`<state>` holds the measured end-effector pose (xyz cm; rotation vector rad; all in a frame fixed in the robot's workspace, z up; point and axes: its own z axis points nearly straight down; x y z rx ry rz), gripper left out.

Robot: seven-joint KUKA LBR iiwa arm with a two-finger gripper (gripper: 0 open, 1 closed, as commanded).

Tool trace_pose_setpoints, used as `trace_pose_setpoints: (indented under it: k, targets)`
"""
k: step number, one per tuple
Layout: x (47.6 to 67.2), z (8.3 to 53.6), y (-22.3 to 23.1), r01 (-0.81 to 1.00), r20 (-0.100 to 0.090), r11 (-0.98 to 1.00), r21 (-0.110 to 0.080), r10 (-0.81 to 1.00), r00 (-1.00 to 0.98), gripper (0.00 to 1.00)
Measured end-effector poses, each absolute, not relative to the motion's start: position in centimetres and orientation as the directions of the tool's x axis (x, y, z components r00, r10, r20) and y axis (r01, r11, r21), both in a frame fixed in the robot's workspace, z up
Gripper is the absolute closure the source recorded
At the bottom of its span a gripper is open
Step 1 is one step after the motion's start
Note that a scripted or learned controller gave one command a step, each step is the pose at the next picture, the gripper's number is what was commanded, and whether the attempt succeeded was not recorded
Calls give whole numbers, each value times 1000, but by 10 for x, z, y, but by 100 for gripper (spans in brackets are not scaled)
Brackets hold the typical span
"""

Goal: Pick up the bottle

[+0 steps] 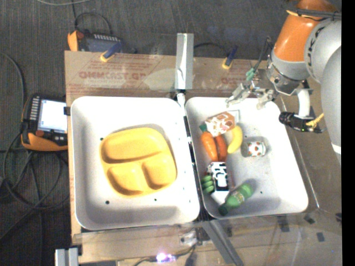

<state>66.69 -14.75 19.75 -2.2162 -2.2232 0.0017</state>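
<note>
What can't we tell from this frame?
- Gripper: fingers too small and thin in the camera view to judge.
- Green bottle: label too small to read.
- White carton: partly covers the green item beside it.
- Arm: cut off by the right edge.

A yellow divided tray fills the left bin (carrots and banana lie rightward).

Arm reaching from right; gripper raised, fingers spread, holding nothing.
</note>
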Motion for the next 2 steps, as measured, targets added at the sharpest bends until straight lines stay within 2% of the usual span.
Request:
trace_pose_setpoints:
  k: [1, 2]
  targets:
    - [600, 170, -207, 999, -3, -48, -3, 999, 48, 0]
    - [509, 165, -134, 998, 1, -56, -4, 998, 56, 0]
